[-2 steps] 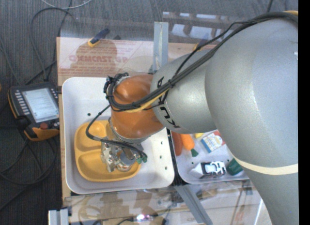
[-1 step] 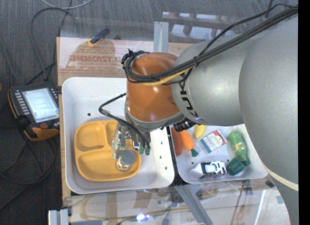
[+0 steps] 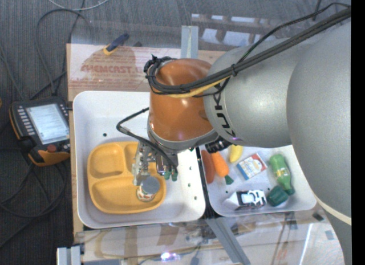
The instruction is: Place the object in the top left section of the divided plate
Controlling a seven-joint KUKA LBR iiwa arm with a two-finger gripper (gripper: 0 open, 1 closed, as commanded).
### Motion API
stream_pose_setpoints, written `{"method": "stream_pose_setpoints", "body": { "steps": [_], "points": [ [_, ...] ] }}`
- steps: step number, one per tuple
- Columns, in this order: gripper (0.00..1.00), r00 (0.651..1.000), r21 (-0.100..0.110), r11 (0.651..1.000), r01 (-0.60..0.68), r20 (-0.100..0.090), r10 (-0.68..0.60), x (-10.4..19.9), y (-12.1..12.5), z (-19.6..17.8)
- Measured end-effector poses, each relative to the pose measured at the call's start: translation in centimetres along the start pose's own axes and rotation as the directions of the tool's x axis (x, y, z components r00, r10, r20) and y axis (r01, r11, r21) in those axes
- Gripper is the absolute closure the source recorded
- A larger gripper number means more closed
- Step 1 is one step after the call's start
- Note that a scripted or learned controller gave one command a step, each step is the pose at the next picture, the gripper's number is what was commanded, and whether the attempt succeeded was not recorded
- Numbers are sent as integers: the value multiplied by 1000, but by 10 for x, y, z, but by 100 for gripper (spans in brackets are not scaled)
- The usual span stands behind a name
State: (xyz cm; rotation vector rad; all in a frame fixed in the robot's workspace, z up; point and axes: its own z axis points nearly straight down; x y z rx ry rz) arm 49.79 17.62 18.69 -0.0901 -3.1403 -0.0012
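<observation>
Yellow divided plate (image 3: 105,170) carries a grey can (image 3: 149,187) under the jaws, whose grip state I cannot tell.

On my own grey arm (image 3: 268,104), just right of the orange band (image 3: 179,107), I read black letters set sideways, partly cut off by the curve; they look like "KU". On the wooden board (image 3: 102,73) behind the left white bin (image 3: 100,107), faded red stencilled letters run across, roughly "CHEMCAST", though I cannot be sure. The pendant screen (image 3: 47,120) left of that bin and the small carton (image 3: 251,166) carry print too small to read.
</observation>
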Motion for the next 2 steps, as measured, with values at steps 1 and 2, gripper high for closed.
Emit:
{"method": "stream_pose_setpoints", "body": {
  "steps": [1, 2],
  "points": [
    [100, 997, 3, 997, 83, -1, -83, 14, -2, 24],
    [100, 956, -3, 956, 292, 12, -292, 9, -19, 93]
  ]
}}
